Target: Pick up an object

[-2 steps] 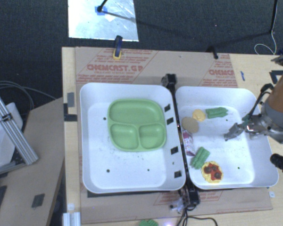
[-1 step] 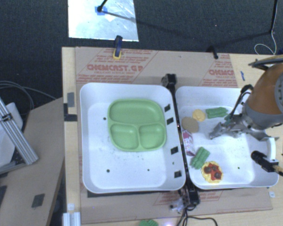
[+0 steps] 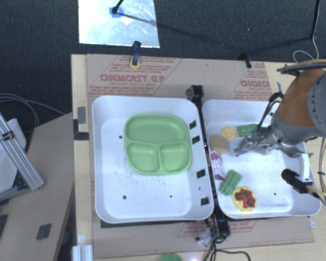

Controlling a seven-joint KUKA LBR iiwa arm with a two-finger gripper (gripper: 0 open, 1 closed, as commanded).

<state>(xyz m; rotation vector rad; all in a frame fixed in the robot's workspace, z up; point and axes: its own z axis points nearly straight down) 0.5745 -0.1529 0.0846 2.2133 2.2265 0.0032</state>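
**Gripper hovering low in the right bin, among small items**

No item is sitting visibly between the fingers, so nothing is being held as far as the view tells. The gripper (image 3: 243, 145) is showing as a dull metal cluster, too small and blurred to say whether it is open or closed.

The items are lying in the right bin (image 3: 271, 200), toward its 9 o'clock side. A green piece (image 3: 247, 129) is lying at the gripper's 12 o'clock, its long axis running roughly 3 to 9, its right end partly covered by the arm. A yellow lump (image 3: 229, 132) is sitting at the gripper's 10 o'clock, and a tan disc (image 3: 219, 143) just beside it at 9. A pink-and-white item (image 3: 215, 160) is lying against the bin's left wall, hard to identify. A ridged green item (image 3: 229, 181) is lying at 7 o'clock, its long axis pointing about 1 to 7. A flat yellow-and-red item (image 3: 244, 198) is resting just below it.

The arm (image 3: 309, 110) is reaching in from 3 o'clock, its orange band and grey body being cut off by the picture's edge, the wrist angling down and leftward.

The left bin (image 3: 106, 200) is holding a green tray (image 3: 156, 144) with three compartments.
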